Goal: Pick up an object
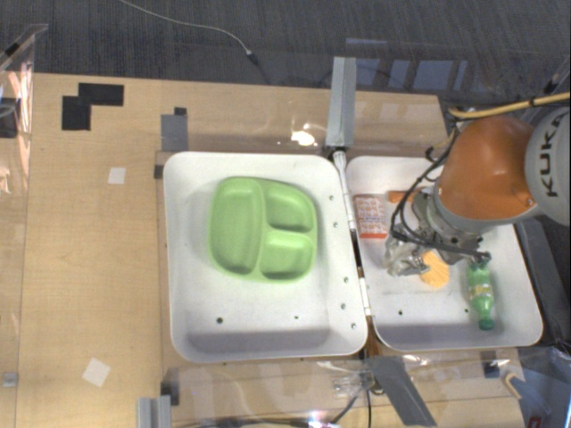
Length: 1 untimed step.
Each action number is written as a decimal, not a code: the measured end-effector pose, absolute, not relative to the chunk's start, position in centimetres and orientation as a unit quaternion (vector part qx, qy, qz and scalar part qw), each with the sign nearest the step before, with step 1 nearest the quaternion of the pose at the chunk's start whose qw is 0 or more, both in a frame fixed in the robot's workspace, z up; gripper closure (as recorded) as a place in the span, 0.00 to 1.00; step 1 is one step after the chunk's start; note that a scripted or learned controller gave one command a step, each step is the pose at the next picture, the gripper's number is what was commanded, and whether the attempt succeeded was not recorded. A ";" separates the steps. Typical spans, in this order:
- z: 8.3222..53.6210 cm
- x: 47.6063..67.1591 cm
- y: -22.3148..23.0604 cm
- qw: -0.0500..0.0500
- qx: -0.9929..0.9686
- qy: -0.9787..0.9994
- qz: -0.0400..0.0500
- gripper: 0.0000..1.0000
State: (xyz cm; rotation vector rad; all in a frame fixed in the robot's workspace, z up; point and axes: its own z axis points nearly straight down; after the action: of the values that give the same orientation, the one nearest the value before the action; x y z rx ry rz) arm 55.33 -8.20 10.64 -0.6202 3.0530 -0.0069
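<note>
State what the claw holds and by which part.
Cannot be told: the claw sits low over the flat orange piece in the right white bin, its grip hidden.

3 loose objects and a tray across 2 white bins

The right bin (513,328) holds a green bottle (481,296) lying on its side near the right wall, a yellow-orange piece (435,275) lying flat just left of it, and a red-and-white packet (369,216) flat near the left wall. The left bin (187,328) holds a green 3-compartment tray (263,228), right side up.
</note>
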 end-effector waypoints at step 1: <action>18.9 56.5 -0.5 0.008 -0.122 0.992 0.001 1.00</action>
State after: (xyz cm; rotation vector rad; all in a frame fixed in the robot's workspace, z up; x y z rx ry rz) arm 56.50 -0.46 18.93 -0.3822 3.1025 0.0020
